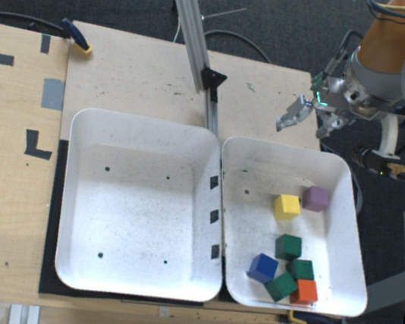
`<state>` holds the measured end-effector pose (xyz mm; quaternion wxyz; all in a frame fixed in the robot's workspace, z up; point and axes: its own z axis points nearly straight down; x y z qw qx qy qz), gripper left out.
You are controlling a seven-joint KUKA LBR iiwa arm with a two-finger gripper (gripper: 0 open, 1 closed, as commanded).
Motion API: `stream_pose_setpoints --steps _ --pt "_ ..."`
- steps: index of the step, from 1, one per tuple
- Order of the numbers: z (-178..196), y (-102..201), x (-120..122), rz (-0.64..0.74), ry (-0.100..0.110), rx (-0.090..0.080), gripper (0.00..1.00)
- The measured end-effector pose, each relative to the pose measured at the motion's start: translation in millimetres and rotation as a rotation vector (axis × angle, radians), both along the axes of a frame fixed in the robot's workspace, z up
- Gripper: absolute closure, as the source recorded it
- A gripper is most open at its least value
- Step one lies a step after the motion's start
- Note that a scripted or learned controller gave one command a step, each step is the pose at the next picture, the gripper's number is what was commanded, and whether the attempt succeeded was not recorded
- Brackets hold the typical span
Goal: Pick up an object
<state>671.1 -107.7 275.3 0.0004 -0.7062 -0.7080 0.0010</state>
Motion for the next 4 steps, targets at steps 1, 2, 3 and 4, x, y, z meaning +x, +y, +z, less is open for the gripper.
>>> stream_pose_setpoints --steps 1,2,3,4 --pt "-64.6 2.0 -4.0 -0.001 0.006 0.001 0.0" --pt "-115.2 10.5 0.3 0.0 0.005 0.001 0.0" --pt "-159.2 12.6 -1.6 0.0 0.004 0.0 0.0" --pt "-145.9 13.5 -0.2 0.001 -0.001 0.0 1.0"
